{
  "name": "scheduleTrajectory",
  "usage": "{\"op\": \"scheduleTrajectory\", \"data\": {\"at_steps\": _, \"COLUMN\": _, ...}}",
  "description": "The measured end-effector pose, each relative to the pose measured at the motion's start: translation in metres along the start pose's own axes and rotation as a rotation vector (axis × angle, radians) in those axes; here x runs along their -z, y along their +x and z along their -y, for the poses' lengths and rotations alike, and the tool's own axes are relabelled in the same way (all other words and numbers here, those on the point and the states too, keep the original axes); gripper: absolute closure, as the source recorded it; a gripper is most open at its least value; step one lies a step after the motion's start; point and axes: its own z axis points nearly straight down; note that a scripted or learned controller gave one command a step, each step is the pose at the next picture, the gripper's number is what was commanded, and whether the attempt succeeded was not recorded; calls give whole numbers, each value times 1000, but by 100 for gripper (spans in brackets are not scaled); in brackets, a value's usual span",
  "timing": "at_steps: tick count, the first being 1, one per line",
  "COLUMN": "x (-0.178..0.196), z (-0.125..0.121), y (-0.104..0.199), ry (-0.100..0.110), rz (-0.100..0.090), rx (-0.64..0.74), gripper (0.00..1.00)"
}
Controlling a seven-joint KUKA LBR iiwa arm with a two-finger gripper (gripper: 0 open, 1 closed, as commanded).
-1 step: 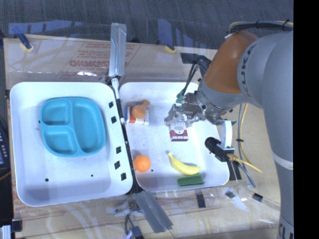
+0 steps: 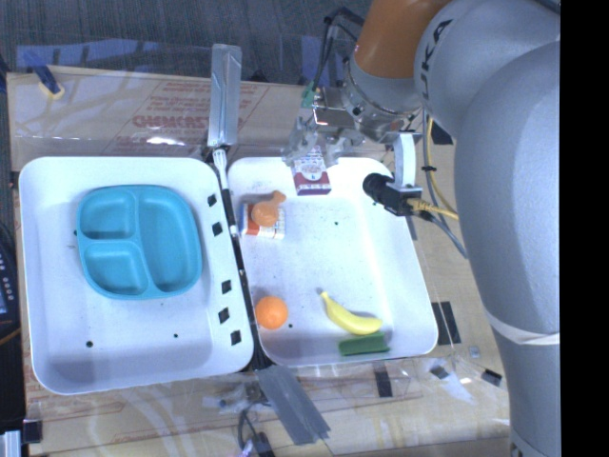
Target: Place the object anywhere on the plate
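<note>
A small red-and-white carton [image 2: 311,176] hangs at the far rim of the right bin [image 2: 419,298], directly under the gripper [image 2: 313,152], its long axis roughly upright. It appears pinched between the fingers, which close in on its top; the grip looks shallow. From the carton, the blue divided plate [image 2: 140,240] lies well off to the left and somewhat nearer the camera, inside the left bin [image 2: 43,350], past the ridge where the two bins meet. The coming move is, by the look of it, a leftward carry over that ridge. Nearer the carton sit an orange-capped item [image 2: 265,213], an orange [image 2: 271,312], a banana [image 2: 350,316] and a green piece [image 2: 363,346].
</note>
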Motion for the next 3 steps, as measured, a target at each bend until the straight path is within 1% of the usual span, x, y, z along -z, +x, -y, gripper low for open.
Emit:
{"op": "scheduleTrajectory", "data": {"at_steps": 1, "x": -49, "z": 6, "y": 70, "ry": 5, "rz": -1, "rx": 123, "gripper": 100}}
{"op": "scheduleTrajectory", "data": {"at_steps": 2, "x": -21, "z": 0, "y": 65, "ry": 0, "rz": 0, "rx": 344, "gripper": 100}}
{"op": "scheduleTrajectory", "data": {"at_steps": 3, "x": 46, "z": -3, "y": 56, "ry": -2, "rz": 1, "rx": 559, "gripper": 100}}
